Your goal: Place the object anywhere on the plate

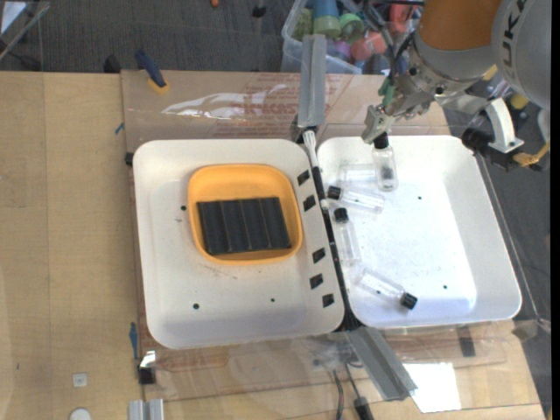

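While the arm (472, 24) is reaching in from the upper right, we are seeing its gripper (378, 134) hanging at the far edge of the right bin (455, 234).

We are looking at two white bins side by side: the left bin (166, 269) is holding an orange plate (203, 186) with a dark ribbed block (243, 226) lying on it, and the right bin is holding several small clear vials with black caps. One vial (385, 169) is standing out directly under the gripper, seemingly touching its tip, though we cannot tell whether the fingers are spread or pressed together, or pinching it. Another vial (360, 201) is lying just beside it, one (344, 234) is resting by the divider, and one (387, 290) is lying near the front.
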You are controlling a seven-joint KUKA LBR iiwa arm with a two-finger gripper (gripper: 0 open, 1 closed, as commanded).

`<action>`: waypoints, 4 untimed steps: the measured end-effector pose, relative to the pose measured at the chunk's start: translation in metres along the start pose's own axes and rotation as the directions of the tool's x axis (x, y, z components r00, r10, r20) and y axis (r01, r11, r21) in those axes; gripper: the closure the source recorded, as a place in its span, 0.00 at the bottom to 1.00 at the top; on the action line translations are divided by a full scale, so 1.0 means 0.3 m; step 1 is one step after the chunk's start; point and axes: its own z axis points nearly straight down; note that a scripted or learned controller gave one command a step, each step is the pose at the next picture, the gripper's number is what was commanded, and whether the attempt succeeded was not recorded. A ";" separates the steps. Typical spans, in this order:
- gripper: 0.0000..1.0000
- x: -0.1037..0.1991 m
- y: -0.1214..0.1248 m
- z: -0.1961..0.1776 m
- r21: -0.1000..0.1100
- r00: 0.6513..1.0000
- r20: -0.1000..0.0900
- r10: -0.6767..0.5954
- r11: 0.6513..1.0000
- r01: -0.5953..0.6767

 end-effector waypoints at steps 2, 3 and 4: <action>1.00 -0.149 -0.074 -0.200 -0.002 0.938 0.002 -0.347 0.938 0.347; 1.00 -0.178 -0.096 -0.319 -0.002 0.849 0.003 -0.528 0.849 0.528; 1.00 -0.228 -0.119 -0.520 -0.003 0.662 0.006 -0.750 0.662 0.750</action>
